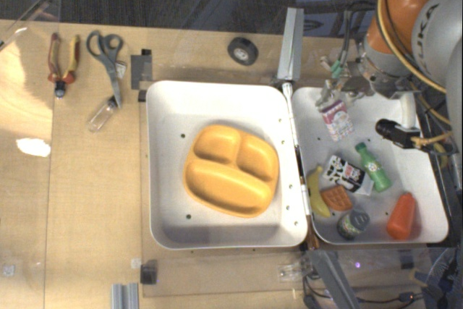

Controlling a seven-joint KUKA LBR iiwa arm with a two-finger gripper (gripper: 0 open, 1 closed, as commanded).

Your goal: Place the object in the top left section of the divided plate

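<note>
A yellow divided plate (231,170) lies in the middle of the left bin (166,155). It has two small sections at the top and one long section below; its top left section (217,144) holds nothing. My gripper (338,92) hangs over the top left corner of the right bin (427,228). It is shut on the upper edge of a small white and pink packet (337,119), which dangles below the fingers, right of the plate.
The right bin holds a green bottle (372,166), a black and white box (343,171), a yellow banana (316,193), an orange cracker (336,199), a dark can (353,223) and an orange-red bottle (401,216). Scissors (108,61), pliers (61,63) and a tape roll (243,51) lie on the bench.
</note>
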